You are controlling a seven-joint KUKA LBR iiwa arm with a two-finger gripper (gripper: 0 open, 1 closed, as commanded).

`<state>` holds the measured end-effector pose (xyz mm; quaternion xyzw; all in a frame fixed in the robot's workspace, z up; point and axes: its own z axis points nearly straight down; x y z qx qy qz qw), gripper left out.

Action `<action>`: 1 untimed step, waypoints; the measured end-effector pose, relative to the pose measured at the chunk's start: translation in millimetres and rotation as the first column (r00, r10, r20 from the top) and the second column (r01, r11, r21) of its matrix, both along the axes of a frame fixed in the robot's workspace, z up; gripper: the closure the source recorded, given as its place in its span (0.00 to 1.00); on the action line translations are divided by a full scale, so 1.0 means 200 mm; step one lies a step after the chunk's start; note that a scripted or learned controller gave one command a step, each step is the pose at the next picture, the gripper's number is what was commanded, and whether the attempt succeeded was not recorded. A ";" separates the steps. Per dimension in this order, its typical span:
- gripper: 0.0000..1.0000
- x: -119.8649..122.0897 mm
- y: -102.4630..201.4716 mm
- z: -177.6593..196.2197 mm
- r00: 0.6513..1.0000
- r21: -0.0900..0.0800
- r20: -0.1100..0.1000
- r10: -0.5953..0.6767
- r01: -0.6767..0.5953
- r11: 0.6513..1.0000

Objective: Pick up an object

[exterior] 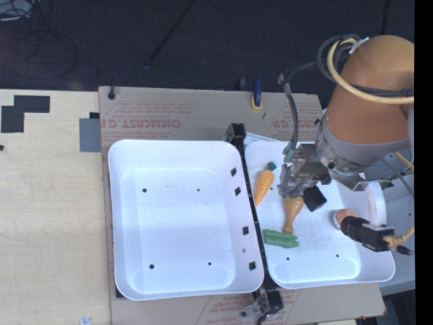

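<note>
My gripper (291, 183) hangs low over the middle of the right bin (325, 271). Directly under it lies a tan toy drumstick (292, 213), whose upper end meets the gripper's tip. An orange carrot (263, 185) lies just left of the gripper, near the bin's left wall. A green pod (280, 238) rests in front of the drumstick. A pink-orange rounded toy (341, 217) sits to the right, partly hidden by the robot's own parts.
The left bin (128, 181) stands alongside, joined by a black clip-lined divider (245, 202). The bulky grey and orange wrist (369, 107) covers the right bin's far right corner. Both bins rest on a brown board (176, 110).
</note>
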<state>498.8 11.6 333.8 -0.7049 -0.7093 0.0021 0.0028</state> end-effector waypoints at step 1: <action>1.00 0.40 -0.03 -0.04 1.000 -0.003 0.008 -0.003 0.003 1.000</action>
